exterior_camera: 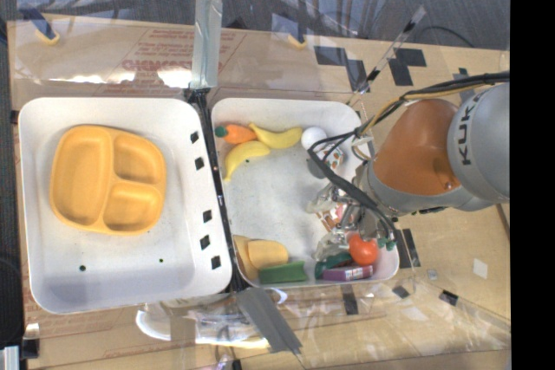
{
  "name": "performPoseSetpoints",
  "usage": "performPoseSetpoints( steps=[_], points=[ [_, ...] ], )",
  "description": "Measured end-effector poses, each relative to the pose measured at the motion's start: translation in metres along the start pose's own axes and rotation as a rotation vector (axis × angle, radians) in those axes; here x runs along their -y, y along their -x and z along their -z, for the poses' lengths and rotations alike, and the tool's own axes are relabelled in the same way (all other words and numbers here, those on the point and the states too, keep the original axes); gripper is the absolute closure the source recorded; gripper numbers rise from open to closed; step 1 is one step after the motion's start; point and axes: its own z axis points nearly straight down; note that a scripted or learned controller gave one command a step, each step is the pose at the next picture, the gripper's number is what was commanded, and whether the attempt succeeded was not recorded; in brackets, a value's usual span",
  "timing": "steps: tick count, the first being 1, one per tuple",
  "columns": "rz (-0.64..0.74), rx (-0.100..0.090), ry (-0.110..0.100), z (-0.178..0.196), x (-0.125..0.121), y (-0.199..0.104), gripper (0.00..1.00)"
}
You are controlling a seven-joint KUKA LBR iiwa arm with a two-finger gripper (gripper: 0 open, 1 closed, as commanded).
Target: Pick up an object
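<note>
Currently the arm [434, 156] reaches in from the right and hangs over the right-hand bin [277, 195], wrist turned down toward the near right corner. The gripper [340, 217] sits low over that corner, wrapped in cables; whether it is released or clenched I cannot tell, and nothing is visibly held.

Candidate objects, all in the right bin:
- red tomato [364, 250], just beside the gripper, near the front wall
- purple piece [347, 272] and green piece [283, 272], lying along the front wall
- yellow block [264, 253], front left corner
- two bananas [260, 145] and a carrot [232, 133] along the back wall, with a white ball [312, 136] near them

The left bin [52, 273] bears an orange divided tray [107, 179], well apart from the arm.

Judgement: the tomato looks the likeliest target. Risks from here:
- Tomato is round and smooth; it could roll or squirt out on closing.
- It sits close to the front wall and to the purple piece, so one side may strike the wall or catch a neighbour.
- Crowding in that corner could give a double pick or a nudge with no grasp.
- Loose cables near the wrist might snag on the rim.
</note>
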Motion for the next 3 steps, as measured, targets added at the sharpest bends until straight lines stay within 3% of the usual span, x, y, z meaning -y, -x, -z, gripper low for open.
performPoseSetpoints(
  steps=[1,2,3],
  points=[
    [-0.100,-0.008,0.001,-0.003,-0.054,-0.018,0.00],
    [0.165,-0.004,0.001,-0.001,0.003,-0.018,0.00],
    [0.236,-0.004,0.000,-0.001,0.001,-0.007,0.00]
  ],
)
